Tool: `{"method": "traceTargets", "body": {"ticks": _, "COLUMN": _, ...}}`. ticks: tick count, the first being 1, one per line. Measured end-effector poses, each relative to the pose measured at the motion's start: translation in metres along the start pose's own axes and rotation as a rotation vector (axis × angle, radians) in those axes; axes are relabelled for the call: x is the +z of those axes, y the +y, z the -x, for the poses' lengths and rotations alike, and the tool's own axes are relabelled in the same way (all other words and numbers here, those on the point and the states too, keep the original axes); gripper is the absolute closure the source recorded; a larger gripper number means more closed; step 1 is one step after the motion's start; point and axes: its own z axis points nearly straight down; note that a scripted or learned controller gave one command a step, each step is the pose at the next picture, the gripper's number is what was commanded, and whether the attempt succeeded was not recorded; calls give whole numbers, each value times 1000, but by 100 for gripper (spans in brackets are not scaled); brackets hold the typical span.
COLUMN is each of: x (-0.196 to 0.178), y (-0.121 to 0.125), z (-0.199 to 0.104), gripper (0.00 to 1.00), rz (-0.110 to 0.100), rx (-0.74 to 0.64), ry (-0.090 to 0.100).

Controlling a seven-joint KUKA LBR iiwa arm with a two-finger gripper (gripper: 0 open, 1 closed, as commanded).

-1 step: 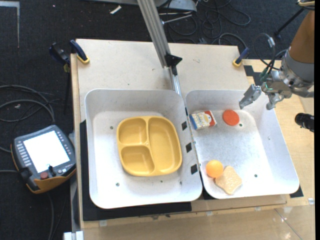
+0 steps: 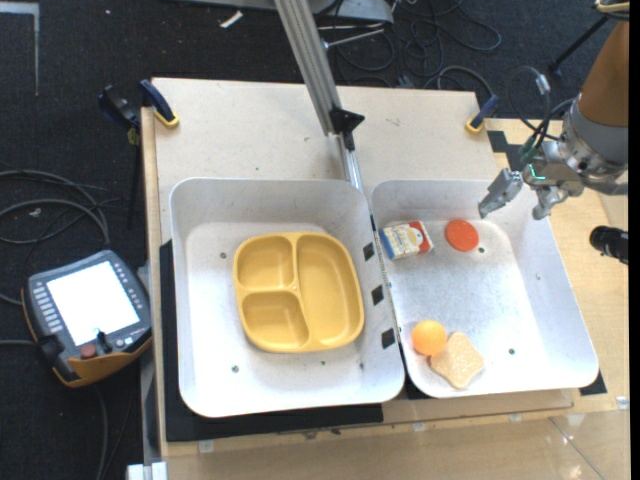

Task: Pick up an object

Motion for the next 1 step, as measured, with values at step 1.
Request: {"method": "traceTargets", "body": {"ticks": 1, "x": 64, "y": -3, "z": -3, "gripper": 0, "rz": -7, "rx": 2, "ry": 1}}
